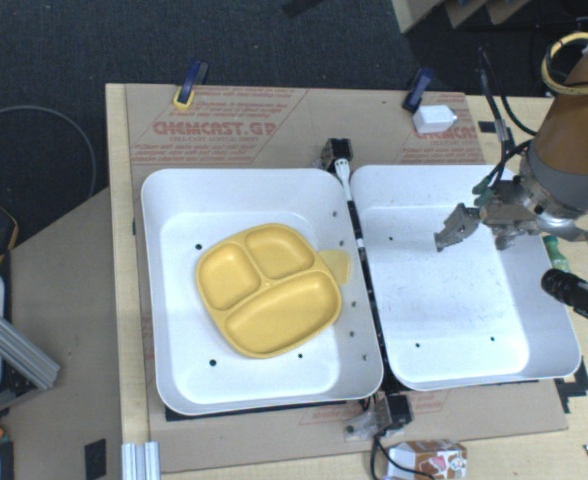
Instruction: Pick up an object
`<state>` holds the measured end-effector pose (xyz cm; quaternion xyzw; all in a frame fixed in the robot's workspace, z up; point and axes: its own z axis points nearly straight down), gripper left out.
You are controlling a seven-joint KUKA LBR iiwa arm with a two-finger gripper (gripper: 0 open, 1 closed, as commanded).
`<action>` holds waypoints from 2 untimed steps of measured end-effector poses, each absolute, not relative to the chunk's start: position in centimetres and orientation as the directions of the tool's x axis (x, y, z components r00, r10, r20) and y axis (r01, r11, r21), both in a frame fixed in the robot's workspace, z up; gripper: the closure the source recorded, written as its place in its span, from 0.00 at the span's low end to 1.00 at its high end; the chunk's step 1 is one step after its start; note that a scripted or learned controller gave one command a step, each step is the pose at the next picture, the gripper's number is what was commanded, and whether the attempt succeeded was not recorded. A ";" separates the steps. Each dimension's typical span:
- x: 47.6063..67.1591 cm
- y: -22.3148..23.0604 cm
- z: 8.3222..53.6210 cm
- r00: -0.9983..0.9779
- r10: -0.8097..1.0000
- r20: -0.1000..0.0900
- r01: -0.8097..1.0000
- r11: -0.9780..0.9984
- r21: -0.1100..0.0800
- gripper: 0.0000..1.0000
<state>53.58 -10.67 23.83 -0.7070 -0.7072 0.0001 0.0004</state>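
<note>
A yellow divided plate [267, 288] with three compartments lies flat in the left bin [164, 268], near its middle. A small pale yellow piece [337, 264] pokes out from under the plate's right edge. My gripper [477, 233] hangs over the upper right part of the right bin [454, 338], well to the right of the plate. Its two dark fingers [454, 228] are spread apart, open, with nothing between them. The grey wrist with the orange band [574, 138] reaches in from the right.
A black clip [338, 154] sits at the top of the seam between the bins. A small white block [434, 119] and two blue clamps [188, 83] [418, 90] are on the cardboard behind the bins. A green-tipped tool [557, 253] lies at the right bin's right rim.
</note>
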 end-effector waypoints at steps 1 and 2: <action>51.1 2.3 29.0 -0.016 1.000 0.006 1.000 0.016 0.006 0.00; 47.9 7.7 35.9 -0.008 1.000 0.004 1.000 0.008 0.008 0.00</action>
